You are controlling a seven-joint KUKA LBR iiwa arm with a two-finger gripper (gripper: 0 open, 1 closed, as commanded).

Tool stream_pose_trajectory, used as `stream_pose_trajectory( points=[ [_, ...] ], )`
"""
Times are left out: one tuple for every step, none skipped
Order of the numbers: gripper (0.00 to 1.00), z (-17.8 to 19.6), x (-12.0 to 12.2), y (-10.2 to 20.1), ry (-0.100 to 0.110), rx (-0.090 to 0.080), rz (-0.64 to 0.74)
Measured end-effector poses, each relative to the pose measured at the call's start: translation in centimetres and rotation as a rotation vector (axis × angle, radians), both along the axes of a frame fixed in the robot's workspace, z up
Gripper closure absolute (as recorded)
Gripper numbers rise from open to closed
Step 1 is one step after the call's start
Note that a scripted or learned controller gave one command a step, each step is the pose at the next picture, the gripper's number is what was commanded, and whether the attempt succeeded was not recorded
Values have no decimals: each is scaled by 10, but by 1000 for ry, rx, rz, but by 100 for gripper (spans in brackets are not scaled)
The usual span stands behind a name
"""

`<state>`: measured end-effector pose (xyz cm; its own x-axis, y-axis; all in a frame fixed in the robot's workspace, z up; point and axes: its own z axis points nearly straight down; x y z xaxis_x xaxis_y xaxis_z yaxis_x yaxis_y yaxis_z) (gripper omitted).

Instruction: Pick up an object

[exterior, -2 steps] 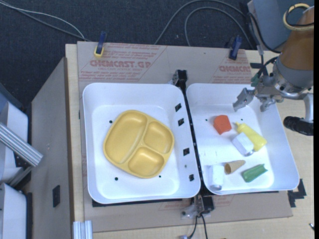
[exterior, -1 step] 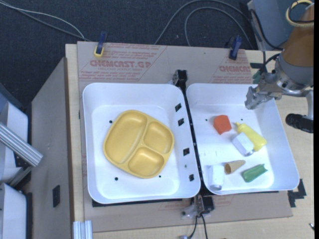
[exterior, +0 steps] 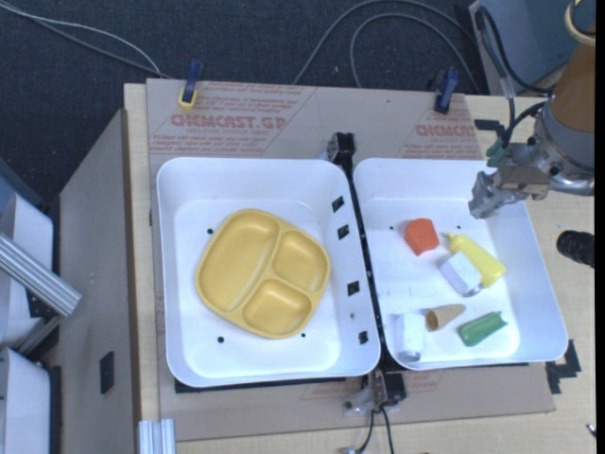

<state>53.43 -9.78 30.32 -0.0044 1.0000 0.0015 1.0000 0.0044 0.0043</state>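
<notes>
Gripper (exterior: 484, 203) above right bin, orange block (exterior: 422, 235) lower-left, apart.

The divided plate (exterior: 264, 272) is yellow. The bins (exterior: 180, 253) are white. One block (exterior: 422, 235) is orange, one toy (exterior: 482, 327) is green, one bottle (exterior: 477, 258) is yellow.

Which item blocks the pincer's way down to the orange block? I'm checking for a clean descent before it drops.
Nothing visible does. The pincer hangs over the far right part of the right-hand white bin; the small orange block lies apart to its left, with bare bin floor between them.
</notes>
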Motion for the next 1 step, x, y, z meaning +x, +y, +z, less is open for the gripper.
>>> stream_pose_trajectory(
  points=[
    [100,144,-22,-47,-15,-7,-8]
  ],
)
